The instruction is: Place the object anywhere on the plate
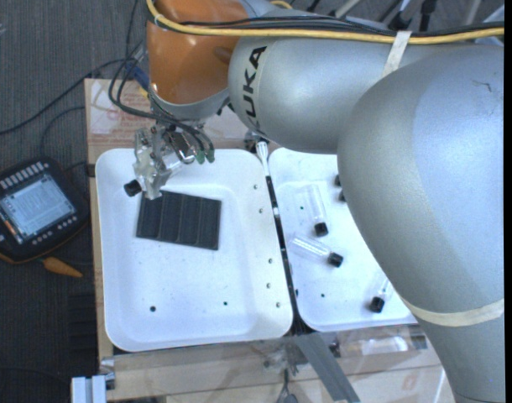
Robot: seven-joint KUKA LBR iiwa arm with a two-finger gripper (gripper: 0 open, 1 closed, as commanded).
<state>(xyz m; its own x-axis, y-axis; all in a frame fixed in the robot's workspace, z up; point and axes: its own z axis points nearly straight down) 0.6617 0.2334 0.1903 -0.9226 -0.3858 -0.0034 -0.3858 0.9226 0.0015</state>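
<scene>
Nearest, clear black-capped vials (310, 247) lie loose in the right bin (357, 316), well apart from the target, so we judge the object unplaced. In the left bin (197, 319) the black ribbed plate (179, 221) lies flat, bare. The gripper (153, 175) hovers at its far-left corner; jaws clenched or released, we cannot tell. Beyond: wooden bench (105, 107), grey carpet (38, 57).

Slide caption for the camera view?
Gripper at corner of black plate in left bin; capped vials in right bin.
</scene>
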